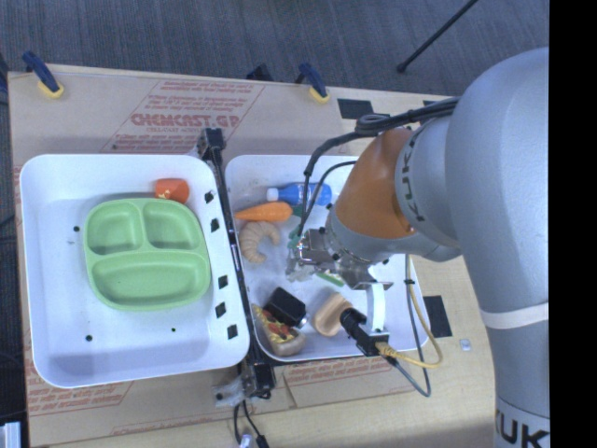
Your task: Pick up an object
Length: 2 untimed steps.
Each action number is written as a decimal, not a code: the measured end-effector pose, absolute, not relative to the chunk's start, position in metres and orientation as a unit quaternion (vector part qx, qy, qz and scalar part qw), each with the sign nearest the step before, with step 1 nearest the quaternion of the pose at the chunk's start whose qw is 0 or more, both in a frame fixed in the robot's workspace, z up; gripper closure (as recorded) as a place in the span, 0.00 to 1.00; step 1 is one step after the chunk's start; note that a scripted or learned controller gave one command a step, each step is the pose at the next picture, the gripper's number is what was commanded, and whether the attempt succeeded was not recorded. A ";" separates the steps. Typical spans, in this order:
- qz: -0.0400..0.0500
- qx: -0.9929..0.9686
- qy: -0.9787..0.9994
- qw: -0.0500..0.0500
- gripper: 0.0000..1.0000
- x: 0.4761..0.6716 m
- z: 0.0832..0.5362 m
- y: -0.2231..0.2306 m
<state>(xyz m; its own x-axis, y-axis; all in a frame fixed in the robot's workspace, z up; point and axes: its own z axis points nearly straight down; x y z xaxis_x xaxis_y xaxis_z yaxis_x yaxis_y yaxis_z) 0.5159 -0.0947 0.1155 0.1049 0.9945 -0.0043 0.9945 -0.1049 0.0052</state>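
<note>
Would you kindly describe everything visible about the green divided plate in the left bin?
The green plate is a pale green, plastic-looking tray with rounded corners and three compartments: two smaller ones at the far side, one long one nearer the camera. It lies flat and upright in the left bin, slightly rotated. An orange-red item sits by its far edge.

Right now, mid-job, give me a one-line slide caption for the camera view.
KUKA arm's gripper low over right bin of toy food; green divided plate in left bin.
</note>
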 end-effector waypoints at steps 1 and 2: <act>0.000 0.743 0.669 0.004 0.00 0.516 0.115 -0.095; -0.001 0.804 0.594 -0.002 0.00 0.593 0.091 -0.102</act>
